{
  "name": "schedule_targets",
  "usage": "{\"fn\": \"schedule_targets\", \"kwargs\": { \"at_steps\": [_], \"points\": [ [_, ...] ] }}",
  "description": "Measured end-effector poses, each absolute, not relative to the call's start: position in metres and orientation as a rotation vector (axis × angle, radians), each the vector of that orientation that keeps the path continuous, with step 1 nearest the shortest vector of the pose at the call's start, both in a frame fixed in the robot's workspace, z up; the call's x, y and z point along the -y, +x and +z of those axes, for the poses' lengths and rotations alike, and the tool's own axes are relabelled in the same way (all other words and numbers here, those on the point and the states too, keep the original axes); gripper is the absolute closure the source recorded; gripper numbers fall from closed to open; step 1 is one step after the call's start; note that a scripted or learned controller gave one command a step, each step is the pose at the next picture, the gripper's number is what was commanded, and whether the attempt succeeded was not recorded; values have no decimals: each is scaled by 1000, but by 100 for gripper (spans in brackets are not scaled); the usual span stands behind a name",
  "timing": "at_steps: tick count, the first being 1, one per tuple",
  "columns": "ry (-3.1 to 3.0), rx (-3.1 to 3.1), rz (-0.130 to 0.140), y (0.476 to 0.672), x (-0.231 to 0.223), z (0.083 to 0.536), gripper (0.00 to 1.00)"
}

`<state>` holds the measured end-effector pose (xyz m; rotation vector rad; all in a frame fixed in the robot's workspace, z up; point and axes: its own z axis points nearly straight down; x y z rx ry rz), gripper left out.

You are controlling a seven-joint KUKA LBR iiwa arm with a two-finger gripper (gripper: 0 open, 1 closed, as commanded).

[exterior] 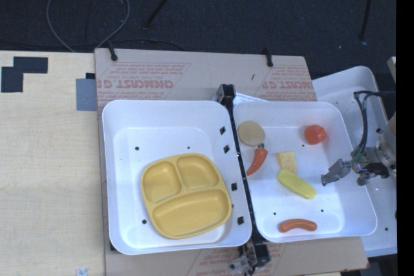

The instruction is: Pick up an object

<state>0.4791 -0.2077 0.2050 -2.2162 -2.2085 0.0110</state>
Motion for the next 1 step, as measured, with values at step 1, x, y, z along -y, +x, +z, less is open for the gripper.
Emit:
{"fn": "schedule_targets", "kwargs": {
  "at_steps": [1],
  "points": [
    [-2220,2218,2,482,208,210,0]
  ]
}}
